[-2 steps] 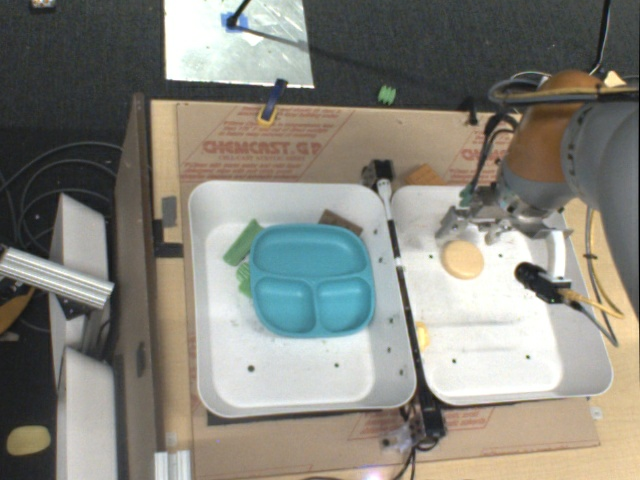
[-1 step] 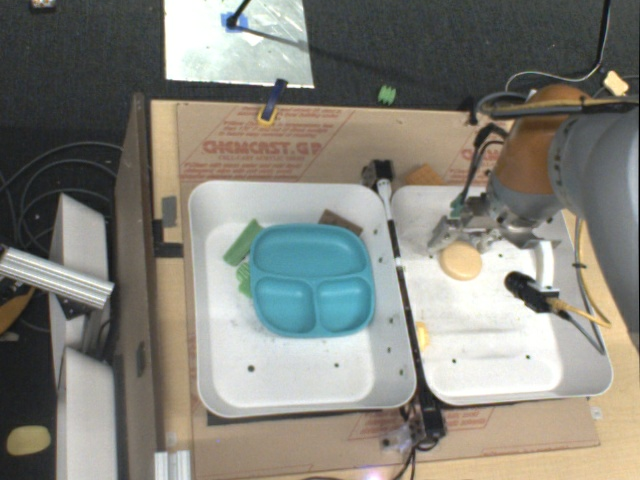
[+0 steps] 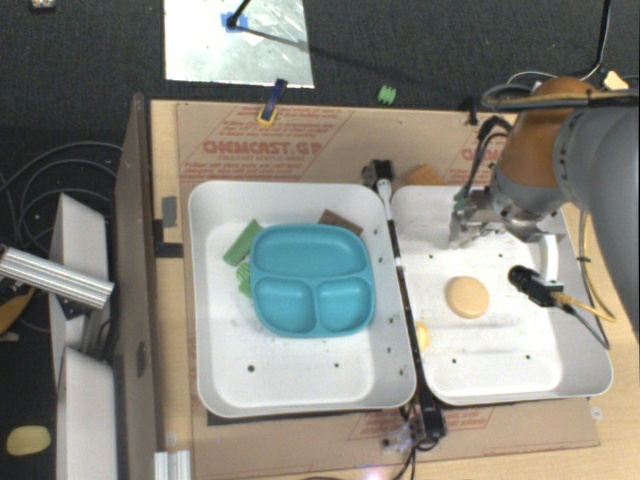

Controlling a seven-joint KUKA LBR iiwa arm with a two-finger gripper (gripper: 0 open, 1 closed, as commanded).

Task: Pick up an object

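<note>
Barely under way, judging by the layout: hovering with the end effector (image 3: 470,224) over the far side of the right bin (image 3: 500,368), grip state impossible to tell, nothing visibly held, with the tan puck (image 3: 467,297) lying untouched mid-bin, yet to be grasped and lifted.

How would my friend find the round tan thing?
Find the right white bin, under the grey arm. Near its middle lies a round tan lump. It is bun-shaped and pale, much bigger than the yellow bit at the bin's left wall.
</note>
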